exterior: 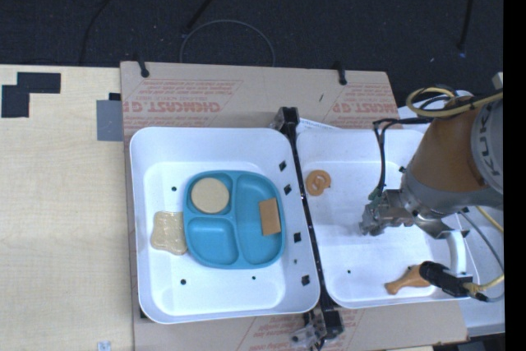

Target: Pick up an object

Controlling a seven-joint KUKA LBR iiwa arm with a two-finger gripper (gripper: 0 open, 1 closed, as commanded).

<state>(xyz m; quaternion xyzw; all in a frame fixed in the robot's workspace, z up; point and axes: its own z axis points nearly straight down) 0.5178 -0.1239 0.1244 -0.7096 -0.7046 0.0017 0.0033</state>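
The gripper (376,219) is hovering low in the right bin (349,292); its grasp state I cannot tell. Likely approaching: the orange disc (318,182) is lying nearby, calling for leftward alignment.

Robotics lab, shown by a pale wooden bench (57,201) with two shallow white bins (156,145) on taped cardboard (246,94), loose cables (226,37) across dark carpet, and a grey-and-orange industrial arm (448,156).
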